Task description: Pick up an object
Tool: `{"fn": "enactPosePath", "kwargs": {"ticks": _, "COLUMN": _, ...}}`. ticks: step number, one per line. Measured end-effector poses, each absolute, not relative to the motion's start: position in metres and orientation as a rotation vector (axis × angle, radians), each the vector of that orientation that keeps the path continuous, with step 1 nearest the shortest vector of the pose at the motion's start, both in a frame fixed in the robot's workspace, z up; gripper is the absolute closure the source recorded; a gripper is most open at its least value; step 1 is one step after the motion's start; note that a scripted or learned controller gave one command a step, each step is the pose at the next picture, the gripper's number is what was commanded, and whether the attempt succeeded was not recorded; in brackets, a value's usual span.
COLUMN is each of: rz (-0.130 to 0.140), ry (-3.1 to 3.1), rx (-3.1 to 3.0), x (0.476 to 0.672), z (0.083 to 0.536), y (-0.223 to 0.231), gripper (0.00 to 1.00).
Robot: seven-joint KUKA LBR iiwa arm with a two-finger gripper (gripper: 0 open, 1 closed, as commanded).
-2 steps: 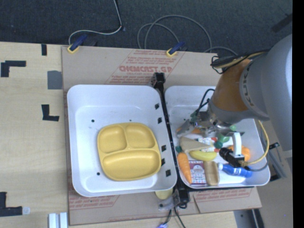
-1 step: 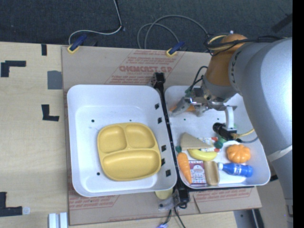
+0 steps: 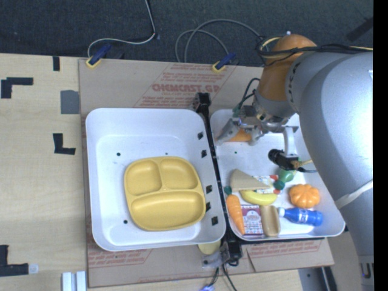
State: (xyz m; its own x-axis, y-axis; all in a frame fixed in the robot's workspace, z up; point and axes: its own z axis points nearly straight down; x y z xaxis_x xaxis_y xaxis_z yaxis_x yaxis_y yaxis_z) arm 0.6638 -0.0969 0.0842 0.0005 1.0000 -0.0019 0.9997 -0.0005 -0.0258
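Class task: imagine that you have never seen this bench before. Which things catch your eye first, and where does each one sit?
The big grey arm with its orange band fills the right side, its pincer low at the far end of the right bin. A yellow divided plate lies alone in the left bin. Toy food crowds the right bin's near end: a carrot, a banana, a small pumpkin and a blue bottle.

Wooden bench [image 3: 36, 180]: cardboard sheet [image 3: 163, 86], two white bins [image 3: 100, 123] atop.
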Motion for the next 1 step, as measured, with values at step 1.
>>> {"fn": "enactPosePath", "kwargs": {"ticks": 1, "rz": 0.017, "ry": -2.21, "rx": -2.21, "x": 0.6651, "z": 0.0835, "y": -0.104, "gripper": 0.0}}
